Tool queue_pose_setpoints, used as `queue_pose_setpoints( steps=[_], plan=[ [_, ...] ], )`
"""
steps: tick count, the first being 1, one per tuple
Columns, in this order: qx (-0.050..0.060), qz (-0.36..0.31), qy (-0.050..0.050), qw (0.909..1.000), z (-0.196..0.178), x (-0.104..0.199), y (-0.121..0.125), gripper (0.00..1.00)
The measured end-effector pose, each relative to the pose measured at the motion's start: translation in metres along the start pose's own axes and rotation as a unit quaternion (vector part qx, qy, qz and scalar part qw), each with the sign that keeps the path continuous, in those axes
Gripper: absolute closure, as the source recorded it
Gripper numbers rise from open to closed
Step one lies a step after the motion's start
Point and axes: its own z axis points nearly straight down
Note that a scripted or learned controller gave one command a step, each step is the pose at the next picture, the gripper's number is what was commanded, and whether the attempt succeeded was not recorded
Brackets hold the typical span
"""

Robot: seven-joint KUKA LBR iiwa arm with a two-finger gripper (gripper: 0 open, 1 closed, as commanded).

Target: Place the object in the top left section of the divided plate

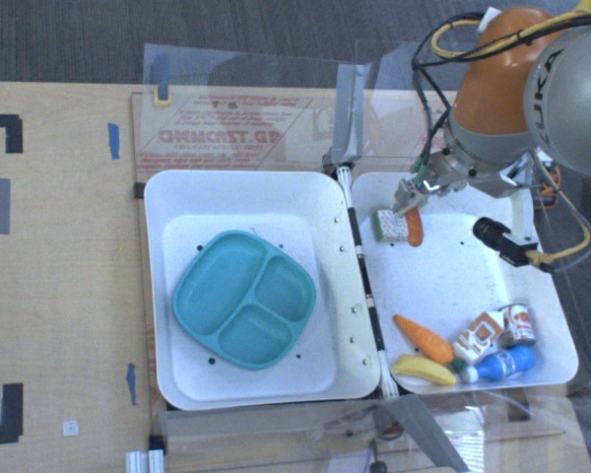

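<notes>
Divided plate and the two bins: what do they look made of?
Divided plate: likely moulded plastic, matte teal, with rounded compartment ridges and soft highlights. Left bin and right bin: probably thin formed plastic, white, slightly glossy, with rolled rims and speckled floors.

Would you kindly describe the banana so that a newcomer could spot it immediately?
Look in the right bin, along its near edge. The banana lies there just below the carrot, left of the blue bottle. It alone is yellow and curved.
</notes>
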Motion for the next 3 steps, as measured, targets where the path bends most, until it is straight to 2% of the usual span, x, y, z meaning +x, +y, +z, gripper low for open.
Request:
queue_pose_setpoints(
  steps=[1, 2, 3],
  plan=[
    [0.002, -0.102, 0.002, 0.9948, 0.0, 0.067, -0.012, 1.0],
    [0.002, -0.199, 0.002, 0.98, 0.0, 0.177, -0.044, 1.0],
    [0.002, -0.198, 0.002, 0.9801, 0.0, 0.177, -0.044, 0.0]
  ],
)
